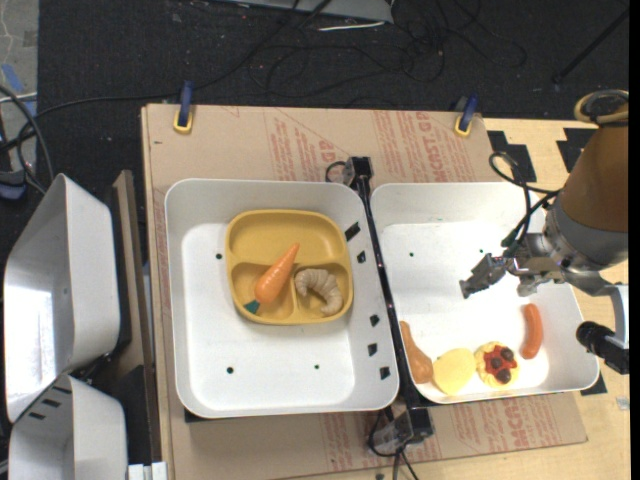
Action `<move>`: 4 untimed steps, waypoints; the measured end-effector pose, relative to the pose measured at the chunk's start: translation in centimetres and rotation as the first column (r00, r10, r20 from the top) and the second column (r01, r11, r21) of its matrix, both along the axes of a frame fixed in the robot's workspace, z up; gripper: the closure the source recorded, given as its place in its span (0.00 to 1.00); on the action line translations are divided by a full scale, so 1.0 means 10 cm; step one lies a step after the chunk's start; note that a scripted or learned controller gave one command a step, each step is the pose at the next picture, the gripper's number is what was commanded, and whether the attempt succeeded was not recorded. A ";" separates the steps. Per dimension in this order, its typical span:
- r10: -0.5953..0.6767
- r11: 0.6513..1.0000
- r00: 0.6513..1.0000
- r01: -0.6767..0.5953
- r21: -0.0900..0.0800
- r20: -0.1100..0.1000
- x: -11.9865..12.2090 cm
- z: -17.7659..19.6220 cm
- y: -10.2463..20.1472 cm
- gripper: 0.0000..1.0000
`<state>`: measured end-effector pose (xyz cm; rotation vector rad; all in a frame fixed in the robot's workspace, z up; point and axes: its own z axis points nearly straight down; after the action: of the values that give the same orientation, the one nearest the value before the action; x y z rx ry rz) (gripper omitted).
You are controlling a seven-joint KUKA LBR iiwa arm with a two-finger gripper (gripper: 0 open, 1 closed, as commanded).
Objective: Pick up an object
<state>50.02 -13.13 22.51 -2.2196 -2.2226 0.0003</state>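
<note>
My gripper (478, 280) hangs over the middle of the right bin (440, 208), reaching in from the right, with nothing visibly in it. Below it, along the bin's front edge, lie an orange-brown drumstick-shaped piece (415, 353), a pale yellow round piece (455, 370) and a small tart with red and dark toppings (497, 363). A red sausage (531, 330) lies to the gripper's lower right. The gripper is apart from all of them.
The left bin (200, 358) holds a yellow divided plate (240, 236) with a carrot (277, 273) and a shrimp (320, 288) on it. A black divider with clips (372, 268) runs between the bins. The arm's orange band (605, 183) stands at the right.
</note>
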 end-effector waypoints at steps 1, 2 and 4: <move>-0.003 1.000 1.000 0.003 0.001 -0.004 -0.10 -0.57 0.01 0.00; -0.003 1.000 1.000 0.003 0.002 -0.006 -0.08 -1.17 0.10 0.00; -0.005 1.000 1.000 0.005 0.001 -0.001 -0.08 -1.23 0.11 1.00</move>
<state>49.23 -12.07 10.19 -2.2237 -2.2161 0.0000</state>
